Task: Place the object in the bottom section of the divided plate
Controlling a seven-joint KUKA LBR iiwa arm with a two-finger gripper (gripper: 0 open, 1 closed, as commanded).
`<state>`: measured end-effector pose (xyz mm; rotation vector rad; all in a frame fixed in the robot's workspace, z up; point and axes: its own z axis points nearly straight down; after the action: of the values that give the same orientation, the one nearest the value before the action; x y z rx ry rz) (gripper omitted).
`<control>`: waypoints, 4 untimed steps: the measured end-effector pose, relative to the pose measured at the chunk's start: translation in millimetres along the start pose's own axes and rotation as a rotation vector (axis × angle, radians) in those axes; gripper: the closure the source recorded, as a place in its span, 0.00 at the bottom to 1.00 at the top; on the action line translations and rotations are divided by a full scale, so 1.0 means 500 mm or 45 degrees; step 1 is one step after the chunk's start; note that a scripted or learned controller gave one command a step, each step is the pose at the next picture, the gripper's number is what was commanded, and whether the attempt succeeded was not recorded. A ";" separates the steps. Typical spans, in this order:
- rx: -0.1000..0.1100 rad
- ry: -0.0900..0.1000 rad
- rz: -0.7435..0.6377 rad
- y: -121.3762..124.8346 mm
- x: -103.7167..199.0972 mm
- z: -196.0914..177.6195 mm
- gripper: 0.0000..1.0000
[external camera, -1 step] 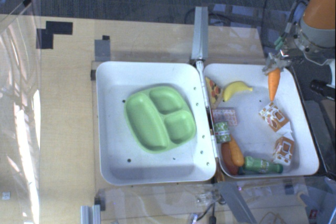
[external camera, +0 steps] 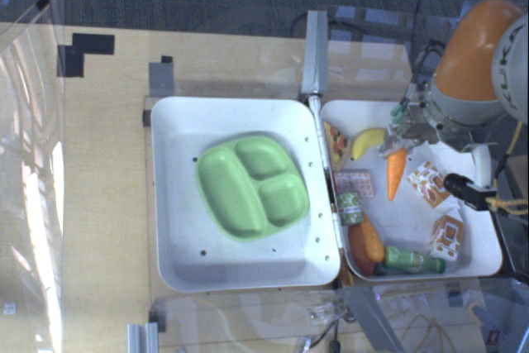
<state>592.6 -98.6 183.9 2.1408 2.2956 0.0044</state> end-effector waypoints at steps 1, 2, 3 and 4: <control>0.000 0.001 -0.004 -0.102 0.131 -0.003 1.00; -0.004 -0.001 -0.367 -0.112 0.105 -0.037 1.00; 0.001 0.001 -0.536 -0.195 0.234 -0.001 1.00; -0.003 -0.001 -0.636 -0.196 0.186 -0.024 1.00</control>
<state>488.4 -12.6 195.7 1.5058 2.7510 0.0057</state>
